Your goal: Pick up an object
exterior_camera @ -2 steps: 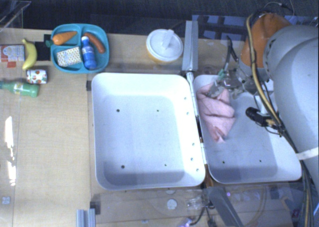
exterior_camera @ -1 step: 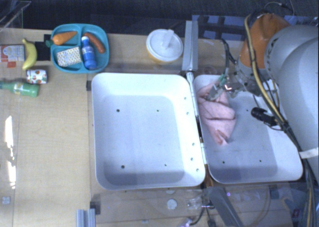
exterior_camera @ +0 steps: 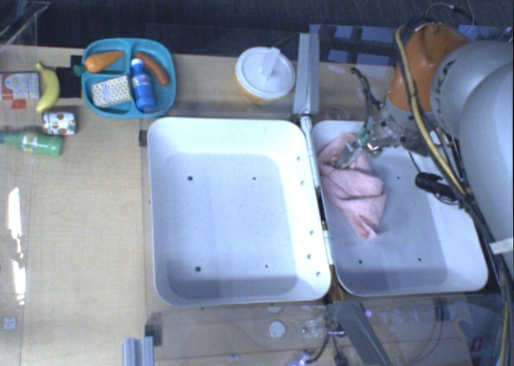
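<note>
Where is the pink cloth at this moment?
The pink cloth lies in the right white bin, against its left wall near the far corner. The gripper is right at the cloth's upper end.

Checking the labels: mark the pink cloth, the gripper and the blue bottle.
pink cloth (exterior_camera: 357,192): camera view, middle of the folds.
gripper (exterior_camera: 359,148): camera view, between its fingertips, at the cloth's top edge.
blue bottle (exterior_camera: 143,83): camera view, its body, in the teal tray.

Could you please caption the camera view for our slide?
Gripper at a pink cloth in the right bin.
</note>
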You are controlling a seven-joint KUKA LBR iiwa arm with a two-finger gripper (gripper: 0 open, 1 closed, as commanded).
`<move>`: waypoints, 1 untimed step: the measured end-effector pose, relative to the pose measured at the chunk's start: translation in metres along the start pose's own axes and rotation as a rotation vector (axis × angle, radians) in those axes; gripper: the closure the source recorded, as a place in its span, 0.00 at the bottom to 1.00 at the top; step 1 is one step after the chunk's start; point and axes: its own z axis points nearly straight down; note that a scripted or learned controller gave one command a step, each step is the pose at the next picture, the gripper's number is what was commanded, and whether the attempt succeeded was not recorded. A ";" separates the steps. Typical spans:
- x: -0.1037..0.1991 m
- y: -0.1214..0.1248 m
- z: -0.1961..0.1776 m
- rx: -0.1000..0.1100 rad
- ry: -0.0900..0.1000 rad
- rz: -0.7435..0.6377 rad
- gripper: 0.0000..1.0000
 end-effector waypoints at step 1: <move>0.003 0.005 -0.013 -0.015 -0.002 -0.008 1.00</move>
